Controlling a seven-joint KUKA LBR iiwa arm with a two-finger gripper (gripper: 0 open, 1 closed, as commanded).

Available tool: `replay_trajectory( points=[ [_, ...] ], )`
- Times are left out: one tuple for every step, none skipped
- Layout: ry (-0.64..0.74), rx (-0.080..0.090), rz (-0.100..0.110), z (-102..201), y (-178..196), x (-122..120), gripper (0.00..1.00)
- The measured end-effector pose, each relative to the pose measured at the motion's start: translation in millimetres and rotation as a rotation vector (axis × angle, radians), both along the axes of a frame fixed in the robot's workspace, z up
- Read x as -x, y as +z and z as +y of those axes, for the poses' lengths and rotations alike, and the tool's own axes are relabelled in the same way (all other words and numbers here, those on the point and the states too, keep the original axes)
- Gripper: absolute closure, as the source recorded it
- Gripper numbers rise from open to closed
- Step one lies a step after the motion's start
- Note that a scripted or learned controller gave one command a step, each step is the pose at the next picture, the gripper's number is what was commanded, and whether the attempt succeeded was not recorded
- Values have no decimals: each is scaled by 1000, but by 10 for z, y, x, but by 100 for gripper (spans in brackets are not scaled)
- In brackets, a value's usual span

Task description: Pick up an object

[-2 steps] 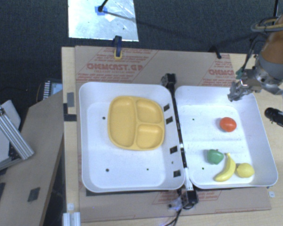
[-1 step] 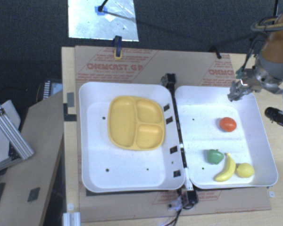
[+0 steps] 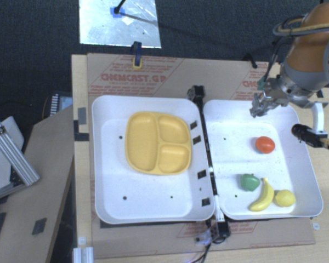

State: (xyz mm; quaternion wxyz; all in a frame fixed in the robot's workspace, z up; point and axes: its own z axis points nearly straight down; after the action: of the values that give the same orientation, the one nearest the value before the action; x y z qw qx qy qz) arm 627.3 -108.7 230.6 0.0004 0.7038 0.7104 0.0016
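Several toy fruits lie in the right bin (image 3: 230,147): a red tomato (image 3: 265,144) near its right side, a green pepper (image 3: 250,182), a yellow banana (image 3: 262,195) and a yellow lemon (image 3: 284,198) along the front. My gripper (image 3: 259,109) hangs over the bin's back right corner, above and slightly left of the tomato, with nothing visible between its fingers. Its fingertips look close together.
A yellow divided plate (image 3: 156,143) rests in the left bin (image 3: 109,196). A black hinge strip (image 3: 204,158) runs between the two bins. Cardboard (image 3: 153,75) lies under both bins.
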Motion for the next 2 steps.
replay_trajectory(
  points=[
    [0, 0, 1, 517, -12, -22, 100],
    [0, 0, 2, 941, -14, 70, 100]
  ],
)
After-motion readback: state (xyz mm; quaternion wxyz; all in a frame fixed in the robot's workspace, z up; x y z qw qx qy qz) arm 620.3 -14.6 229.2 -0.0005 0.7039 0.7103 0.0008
